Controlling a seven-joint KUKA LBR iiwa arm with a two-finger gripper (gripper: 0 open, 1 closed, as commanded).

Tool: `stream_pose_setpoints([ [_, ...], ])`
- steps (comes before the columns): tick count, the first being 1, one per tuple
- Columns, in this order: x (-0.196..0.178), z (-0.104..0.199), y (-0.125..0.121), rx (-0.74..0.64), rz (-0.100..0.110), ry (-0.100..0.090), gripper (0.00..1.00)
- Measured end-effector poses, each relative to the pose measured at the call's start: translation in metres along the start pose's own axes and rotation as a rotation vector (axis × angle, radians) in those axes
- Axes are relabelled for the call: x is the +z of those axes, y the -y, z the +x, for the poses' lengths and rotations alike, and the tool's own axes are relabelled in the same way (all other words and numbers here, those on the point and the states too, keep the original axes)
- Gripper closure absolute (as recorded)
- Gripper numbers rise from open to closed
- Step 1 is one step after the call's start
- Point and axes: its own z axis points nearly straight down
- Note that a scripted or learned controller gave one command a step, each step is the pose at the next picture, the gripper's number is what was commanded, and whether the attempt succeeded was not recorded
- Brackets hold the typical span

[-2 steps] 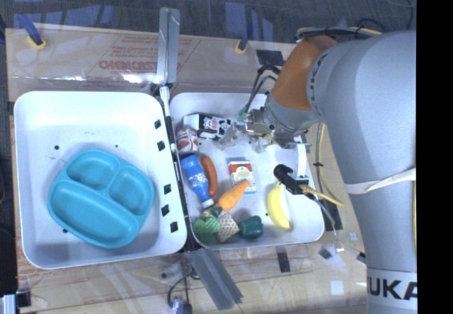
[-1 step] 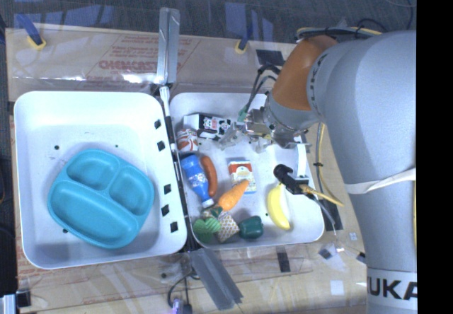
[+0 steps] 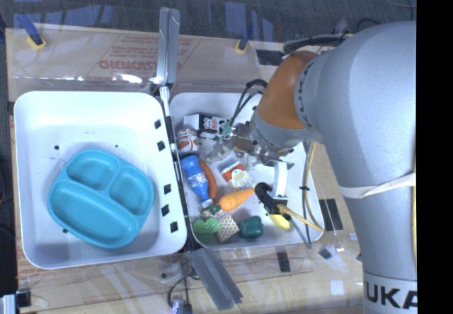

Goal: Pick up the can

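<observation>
The can, small with red and white markings, lies at the far left of the right bin, close to the divider between the bins. My gripper hangs low over the middle of that bin, a little to the right of the can and apart from it. The grey arm and its orange band cover the bin's right part. I see nothing held in the gripper.
Around the can lie a black-and-white box, a blue bottle, a red sausage, a carrot, a red-and-white packet, a green pepper and a checkered toy. A blue divided plate sits in the left bin.
</observation>
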Motion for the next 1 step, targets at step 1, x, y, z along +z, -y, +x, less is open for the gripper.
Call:
stream_pose_setpoints([
  [1,-0.1009,0.0442,-0.0206,0.09,-0.002,-0.001,0.0],
])
